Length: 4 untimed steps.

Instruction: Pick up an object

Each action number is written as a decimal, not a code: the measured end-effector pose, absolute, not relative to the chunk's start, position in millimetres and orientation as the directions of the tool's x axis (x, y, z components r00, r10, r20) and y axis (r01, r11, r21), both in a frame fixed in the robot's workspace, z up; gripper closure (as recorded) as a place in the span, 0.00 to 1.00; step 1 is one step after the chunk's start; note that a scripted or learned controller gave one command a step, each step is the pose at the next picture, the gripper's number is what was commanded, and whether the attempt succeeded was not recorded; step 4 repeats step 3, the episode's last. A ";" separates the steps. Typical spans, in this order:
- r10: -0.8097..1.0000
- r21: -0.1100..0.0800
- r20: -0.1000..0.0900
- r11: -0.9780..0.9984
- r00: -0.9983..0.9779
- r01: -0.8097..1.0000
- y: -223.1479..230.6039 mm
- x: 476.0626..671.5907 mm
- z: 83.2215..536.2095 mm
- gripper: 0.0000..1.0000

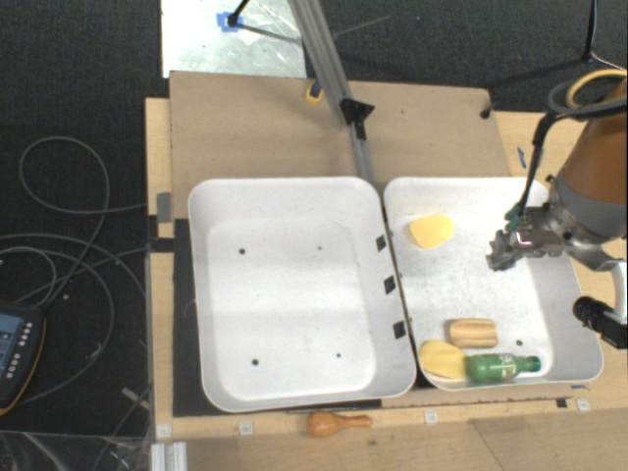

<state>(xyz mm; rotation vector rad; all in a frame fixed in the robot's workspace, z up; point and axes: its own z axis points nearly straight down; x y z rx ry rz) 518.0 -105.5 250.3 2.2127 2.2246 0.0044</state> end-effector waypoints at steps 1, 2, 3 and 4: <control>1.000 0.002 0.002 0.011 -0.011 1.000 -54.1 514.3 255.4 1.00; 1.000 0.000 0.003 0.012 -0.012 1.000 2.3 515.4 239.3 1.00; 1.000 0.001 0.003 0.013 -0.013 1.000 60.8 512.2 244.0 1.00; 1.000 0.001 0.003 0.013 -0.013 1.000 60.8 512.2 244.0 1.00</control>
